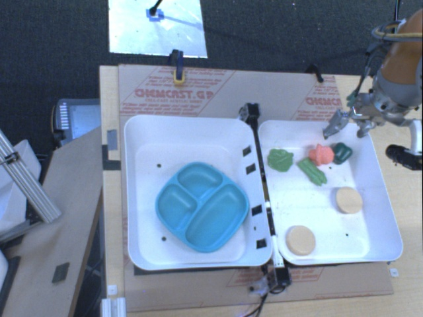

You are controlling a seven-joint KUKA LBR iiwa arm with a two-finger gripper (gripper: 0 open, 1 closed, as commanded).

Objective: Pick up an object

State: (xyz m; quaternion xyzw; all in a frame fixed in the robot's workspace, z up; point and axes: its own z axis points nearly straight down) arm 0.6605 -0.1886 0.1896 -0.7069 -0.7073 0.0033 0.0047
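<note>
The grey arm's two-finger gripper [345, 125] hangs above the far right corner of the right white bin [380, 197], its fingers spread apart with nothing between them. Just below it in that bin sits a cluster of small toy foods: a salmon-pink rounded piece [322, 154], touching a dark green chunky piece [342, 152] on its right, and a light green elongated piece [310, 171] lying slantwise in front. A leafy green lump [280, 159] rests to the left, apart from them. Nearer the front lie two tan round discs [348, 199], one [301, 240] closer to the front edge. The left white bin [142, 177] holds a blue divided plastic plate [201, 205].
</note>
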